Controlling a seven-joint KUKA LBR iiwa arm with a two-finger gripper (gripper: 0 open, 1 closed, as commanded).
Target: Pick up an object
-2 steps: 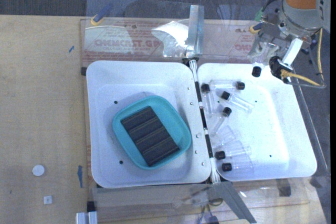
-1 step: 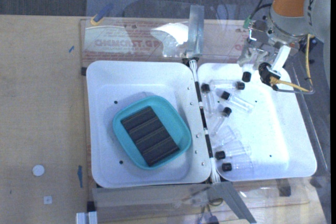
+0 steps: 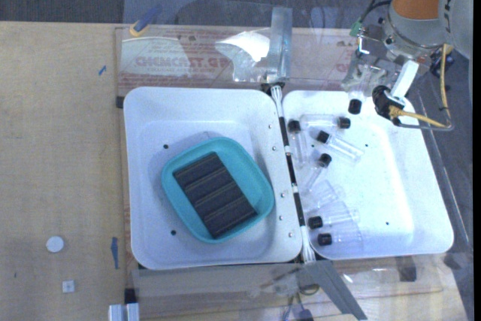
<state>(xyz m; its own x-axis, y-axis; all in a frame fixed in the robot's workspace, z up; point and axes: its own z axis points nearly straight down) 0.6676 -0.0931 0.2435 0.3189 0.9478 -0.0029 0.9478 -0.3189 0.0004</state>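
While the claw (image 3: 366,79), its opening state indeterminable, hangs above the right white bin's (image 3: 421,229) far edge, the clear black-capped vials (image 3: 331,150) may roll away.

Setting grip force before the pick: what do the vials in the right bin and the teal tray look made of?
The vials look like clear plastic or glass, see-through and glossy, with black caps, probably plastic. The teal tray in the left bin looks like moulded plastic with a smooth, faintly shiny rim. Its dark ribbed insert looks matte, maybe rubber or foam.
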